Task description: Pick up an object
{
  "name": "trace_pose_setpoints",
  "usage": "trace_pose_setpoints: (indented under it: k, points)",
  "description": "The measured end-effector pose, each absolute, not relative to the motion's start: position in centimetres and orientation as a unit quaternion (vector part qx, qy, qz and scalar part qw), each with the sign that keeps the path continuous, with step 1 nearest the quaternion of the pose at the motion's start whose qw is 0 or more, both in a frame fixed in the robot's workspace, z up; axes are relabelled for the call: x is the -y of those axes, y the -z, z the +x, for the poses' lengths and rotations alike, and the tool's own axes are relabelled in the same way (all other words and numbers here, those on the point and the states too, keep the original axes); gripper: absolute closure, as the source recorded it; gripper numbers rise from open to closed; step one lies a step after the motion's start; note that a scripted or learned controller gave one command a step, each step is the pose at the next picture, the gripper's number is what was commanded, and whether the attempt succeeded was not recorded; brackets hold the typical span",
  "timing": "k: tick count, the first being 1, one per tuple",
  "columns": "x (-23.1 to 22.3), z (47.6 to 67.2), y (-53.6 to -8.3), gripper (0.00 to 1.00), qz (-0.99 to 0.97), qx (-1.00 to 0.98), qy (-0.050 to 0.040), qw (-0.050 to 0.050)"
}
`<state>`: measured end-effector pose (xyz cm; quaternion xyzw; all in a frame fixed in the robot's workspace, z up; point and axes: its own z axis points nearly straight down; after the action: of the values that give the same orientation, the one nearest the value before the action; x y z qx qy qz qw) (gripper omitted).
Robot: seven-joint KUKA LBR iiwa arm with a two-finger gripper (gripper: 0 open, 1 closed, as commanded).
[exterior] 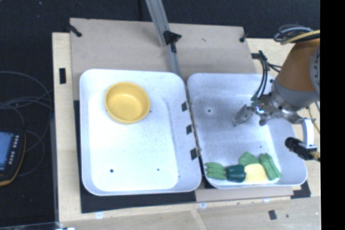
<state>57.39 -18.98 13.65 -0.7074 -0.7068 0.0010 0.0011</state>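
resting on a tan bench (215, 48), two white bins (135, 169), dark floor, pincer (250, 116) spread apart

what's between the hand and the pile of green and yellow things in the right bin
In the camera view, only bare white bin floor separates the hand from the pile of green and yellow things at the bin's near edge.

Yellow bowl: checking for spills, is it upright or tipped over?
Upright. The yellow bowl sits in the left bin with its round opening facing up.

Yellow bowl (127, 102); white bins (135, 180); green, yellow toys (245, 168).
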Motion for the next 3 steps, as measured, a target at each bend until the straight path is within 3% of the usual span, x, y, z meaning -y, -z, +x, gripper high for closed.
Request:
trace_pose_setpoints:
  k: [1,2,3]
  points:
    - [19.0,57.3,-9.9,0.0,-0.707,0.707,-0.0007,0.0]
    - [19.1,57.5,-11.2,1.0,-0.708,0.707,0.0007,-0.001]
    - [18.2,57.1,-16.5,1.0,-0.707,0.707,0.0015,-0.002]
